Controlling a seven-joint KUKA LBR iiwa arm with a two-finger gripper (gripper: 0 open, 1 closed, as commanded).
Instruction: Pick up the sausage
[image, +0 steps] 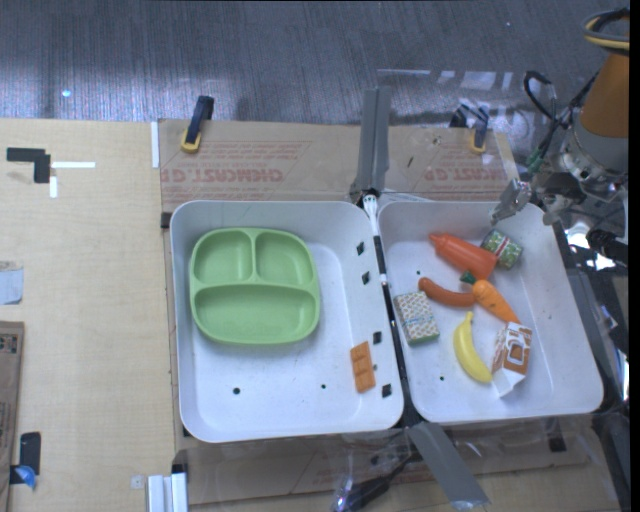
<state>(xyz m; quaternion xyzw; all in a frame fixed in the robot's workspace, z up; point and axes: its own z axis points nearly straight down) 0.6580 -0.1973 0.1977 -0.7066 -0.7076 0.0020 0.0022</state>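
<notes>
The sausage (447, 292) is a thin, curved, reddish-brown link lying near the middle of the right bin (560, 395). Its right end touches a carrot (494, 299). Just above it lies a thicker orange-red piece (463, 254). My gripper (530, 203) hangs over the bin's upper right corner, above and to the right of the sausage and well apart from it. Nothing is seen in it.
Around the sausage lie a green can (502, 249), a patterned small box (415, 318), a banana (472, 348) and a white-and-orange packet (512, 352). The left bin (200, 400) holds a green divided plate (256, 286) and a small orange block (362, 366).
</notes>
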